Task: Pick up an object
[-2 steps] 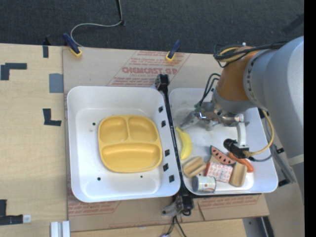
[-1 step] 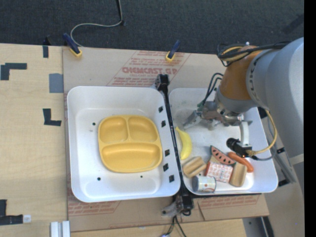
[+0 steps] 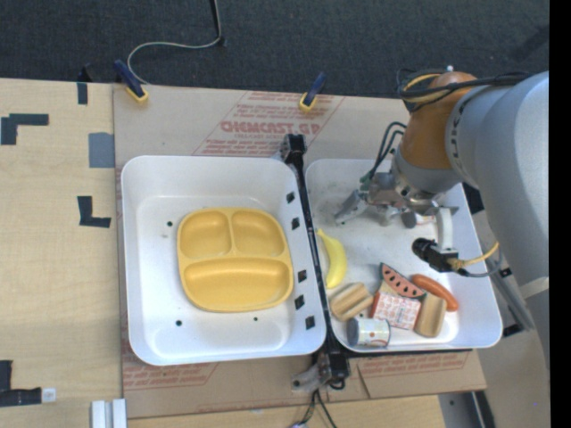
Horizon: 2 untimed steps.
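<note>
Technician: Objects nearest the camera, listed by position against the gripper (image 3: 393, 205)?

Inspector: All lie in the right bin (image 3: 464, 341), on the near side of the gripper and well apart from it. Nearest the bin's front rim is a small can (image 3: 368, 331). Just beside it sits a red-and-white box (image 3: 395, 308), with a tan cylinder (image 3: 430, 315) on the box's arm side. A bread roll (image 3: 350, 300) lies next to the can, toward the other bin.

Technician: Next row back?

Inspector: A watermelon slice (image 3: 398, 283) and a red sausage (image 3: 434, 291), both touching or overlapping the box group. They lie almost straight in front of the gripper. A banana (image 3: 335, 257) lies along the dividing wall, closer to the gripper than the rest but apart from it.

Technician: Gripper condition?

Inspector: It hangs low over the far half of the right bin. Nothing is seen in its grasp. Released or clenched cannot be told.

Technician: Remaining items?

Inspector: The left bin (image 3: 147, 194), across the divider from the gripper, bears a yellow divided plate (image 3: 236, 261). Beyond the bins, two clamps (image 3: 132, 80) pin a cardboard sheet (image 3: 250, 123).
</note>
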Tool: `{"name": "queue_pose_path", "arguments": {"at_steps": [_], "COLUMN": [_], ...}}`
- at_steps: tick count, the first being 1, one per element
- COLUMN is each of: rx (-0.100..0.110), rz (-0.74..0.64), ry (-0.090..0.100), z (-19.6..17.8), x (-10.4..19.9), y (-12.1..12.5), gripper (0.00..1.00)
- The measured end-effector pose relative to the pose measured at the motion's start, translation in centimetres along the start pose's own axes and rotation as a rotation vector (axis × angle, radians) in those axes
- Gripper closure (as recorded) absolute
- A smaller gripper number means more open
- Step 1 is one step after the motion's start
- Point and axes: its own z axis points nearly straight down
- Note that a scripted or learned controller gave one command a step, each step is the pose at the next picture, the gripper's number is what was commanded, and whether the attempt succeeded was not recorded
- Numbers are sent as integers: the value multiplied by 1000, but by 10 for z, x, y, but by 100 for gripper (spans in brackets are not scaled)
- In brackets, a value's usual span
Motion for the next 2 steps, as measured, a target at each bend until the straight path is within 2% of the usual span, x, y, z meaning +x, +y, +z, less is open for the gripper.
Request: {"name": "queue_pose_path", "arguments": {"at_steps": [1, 2], "rx": [-1, 2], "rz": [0, 3], "ry": [-2, -2], "z": [0, 0], "x": [-18, 16], "y": [40, -66], "gripper": [0, 0]}}
